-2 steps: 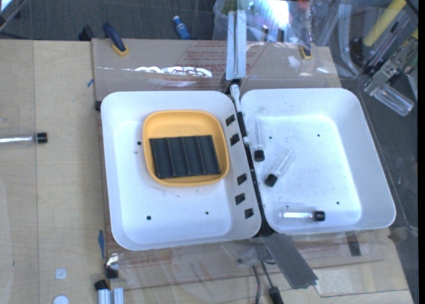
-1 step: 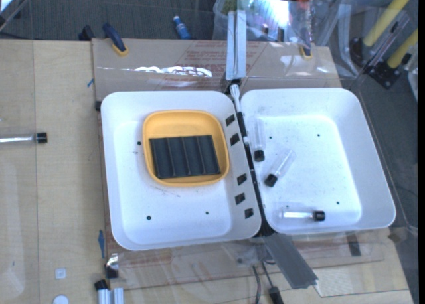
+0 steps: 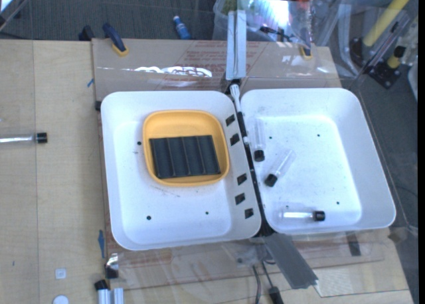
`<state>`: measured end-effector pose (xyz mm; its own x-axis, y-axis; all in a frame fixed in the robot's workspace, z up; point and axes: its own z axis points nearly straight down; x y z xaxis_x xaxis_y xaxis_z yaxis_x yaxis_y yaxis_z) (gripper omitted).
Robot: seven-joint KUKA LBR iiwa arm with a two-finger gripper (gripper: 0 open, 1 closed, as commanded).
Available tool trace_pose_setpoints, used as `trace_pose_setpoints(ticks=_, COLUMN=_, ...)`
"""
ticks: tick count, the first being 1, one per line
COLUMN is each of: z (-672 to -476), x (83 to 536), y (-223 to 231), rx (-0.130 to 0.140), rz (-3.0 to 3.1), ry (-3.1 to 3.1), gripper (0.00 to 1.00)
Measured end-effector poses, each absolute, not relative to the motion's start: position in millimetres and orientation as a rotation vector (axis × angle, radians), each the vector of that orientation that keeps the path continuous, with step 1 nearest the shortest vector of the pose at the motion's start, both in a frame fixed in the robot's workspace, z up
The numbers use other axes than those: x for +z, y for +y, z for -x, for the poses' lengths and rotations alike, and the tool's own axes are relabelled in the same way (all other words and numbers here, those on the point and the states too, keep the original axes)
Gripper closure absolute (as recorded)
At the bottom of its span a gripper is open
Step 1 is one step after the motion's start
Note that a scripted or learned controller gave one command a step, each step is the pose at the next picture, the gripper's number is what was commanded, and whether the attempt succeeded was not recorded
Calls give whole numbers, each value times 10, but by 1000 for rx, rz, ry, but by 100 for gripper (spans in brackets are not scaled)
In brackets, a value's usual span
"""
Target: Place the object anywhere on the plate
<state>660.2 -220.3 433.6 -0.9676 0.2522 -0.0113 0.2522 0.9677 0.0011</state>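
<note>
a ridged dark slab lies on the squarish yellow plate, possibly rubber.

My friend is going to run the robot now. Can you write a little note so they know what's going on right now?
Plate: yellow, in the left bin, with a dark ridged block already lying on it.
Right bin: three clear tubes with black caps, one near the divider, one in the middle, one at the front.
Done: no tube is on the plate yet.
Left: pick up a tube, carry it over and set it anywhere on the plate.
</note>
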Motion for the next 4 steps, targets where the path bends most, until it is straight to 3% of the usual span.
trace_pose_setpoints(ticks=1, z=-6552, x=4374, y=-2218, rx=-1, rz=248, ry=3121, gripper=100)
trace_pose_setpoints(ticks=2, z=-6685, x=4372, y=-2207, rx=-4, rz=665, ry=3058, gripper=100)
trace_pose_setpoints(ticks=4, z=-6682, x=4363, y=-2207, rx=-5, rz=1736, ry=2606, gripper=100)
